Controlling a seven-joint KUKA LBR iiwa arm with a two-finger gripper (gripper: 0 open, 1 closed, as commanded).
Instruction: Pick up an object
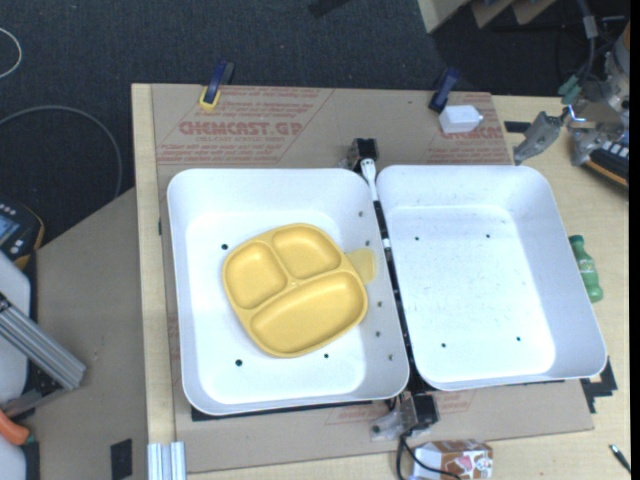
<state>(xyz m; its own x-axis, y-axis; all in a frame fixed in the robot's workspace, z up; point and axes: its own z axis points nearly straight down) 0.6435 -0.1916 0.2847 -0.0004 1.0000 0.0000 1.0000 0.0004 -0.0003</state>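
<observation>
One yellow plate (296, 290) is the sole object lying in the bins. It is divided into three compartments, two smaller ones toward the far side and one long one toward the near side. It lies flat in the left bin (182, 268), roughly in the middle of the floor and turned a little askew to the walls. A small pale-yellow tab (362, 264) shows at the plate's right edge, touching it; what it is cannot be made out.

The right bin (480, 268) sits just beside the left one, their rims meeting along a dark seam, with a black clip (365, 152) at the far end of that seam. Its white floor shows fine speckles and a few small dark holes.

Both bins rest on a brown board (300, 118) printed with red lettering. On the board's far edge are a blue-and-yellow clamp (214, 85), a second blue clamp (443, 90) and a small white block (460, 119) just beside it. A green object (586, 268) lies on the bench just outside the right bin's right rim. A brown-and-white packet (466, 460) sits near the front edge, below the seam.

The gripper (548, 134) appears as grey metal at the upper right, beyond the right bin's far corner and well apart from the plate. Whether it is spread or pressed together cannot be told, and nothing can be seen in it.
</observation>
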